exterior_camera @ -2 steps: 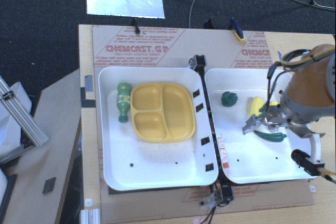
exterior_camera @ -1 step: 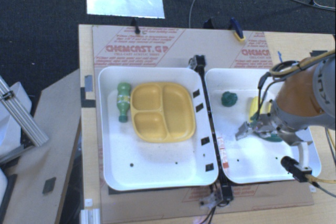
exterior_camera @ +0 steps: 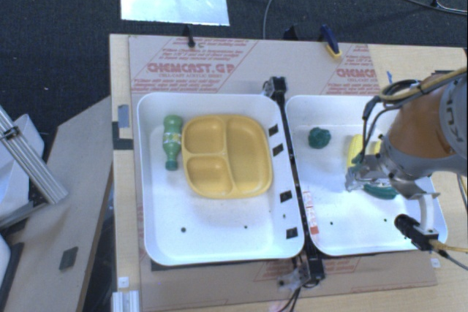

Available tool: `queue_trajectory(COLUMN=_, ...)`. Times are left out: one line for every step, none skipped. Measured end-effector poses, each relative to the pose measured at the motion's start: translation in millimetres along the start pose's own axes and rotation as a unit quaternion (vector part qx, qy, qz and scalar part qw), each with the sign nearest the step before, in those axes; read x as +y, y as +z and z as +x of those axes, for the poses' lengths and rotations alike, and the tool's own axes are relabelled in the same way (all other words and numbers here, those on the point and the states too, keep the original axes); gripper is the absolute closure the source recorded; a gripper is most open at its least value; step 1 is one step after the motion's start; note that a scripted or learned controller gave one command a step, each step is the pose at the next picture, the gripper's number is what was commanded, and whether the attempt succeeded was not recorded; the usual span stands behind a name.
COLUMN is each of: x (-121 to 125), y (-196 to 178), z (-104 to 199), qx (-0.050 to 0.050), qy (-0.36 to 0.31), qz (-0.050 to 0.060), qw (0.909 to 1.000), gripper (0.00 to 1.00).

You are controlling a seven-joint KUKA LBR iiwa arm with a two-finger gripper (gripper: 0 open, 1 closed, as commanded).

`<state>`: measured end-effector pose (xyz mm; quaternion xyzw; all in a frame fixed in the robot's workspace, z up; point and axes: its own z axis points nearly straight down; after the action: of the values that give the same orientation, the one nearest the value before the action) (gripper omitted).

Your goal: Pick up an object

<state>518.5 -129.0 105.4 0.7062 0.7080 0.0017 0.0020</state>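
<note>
Camera view: arm came in from the right edge, orange band at mid-right. Gripper (exterior_camera: 363,180) sat low in the right bin (exterior_camera: 329,234), at its right side, on top of a cluster of items. Couldn't tell its state, the wrist hid the working end.

Candidates in the right bin:
- yellow object (exterior_camera: 356,146), just upper left of the gripper, partly covered by the arm.
- teal object (exterior_camera: 382,191), poking out right under the wrist, touching or nearly touching the gripper. Shape unclear.
- dark green lump (exterior_camera: 319,137), upper centre of that bin, standing free and apart from the others.

Left bin (exterior_camera: 157,230), centre-left of frame: yellow divided plate (exterior_camera: 223,156) with a green bottle (exterior_camera: 172,142) lying just beside its left edge.

Handling judgement: all look like small plastic toys, so light, rigid, somewhat slick, not fragile. Yellow/teal pair was closest but crowded, risk of pinching two at once or skidding one into the bin wall. Green lump was the cleanest target: open on all sides, pinch across its middle. Plate too wide and flat, only a rim grab would work. Bottle: take across the body, not the neck.
</note>
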Motion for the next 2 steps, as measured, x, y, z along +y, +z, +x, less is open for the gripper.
queue_trajectory(x=-5.2, y=-45.9, z=-2.8, qx=0.000, qy=0.000, qz=0.000, qw=1.0000, gripper=1.00)
queue_trajectory(x=-10.4, y=-106.2, z=-1.1, qx=-0.001, qy=-0.001, qz=-0.001, qw=1.0000, gripper=1.00)
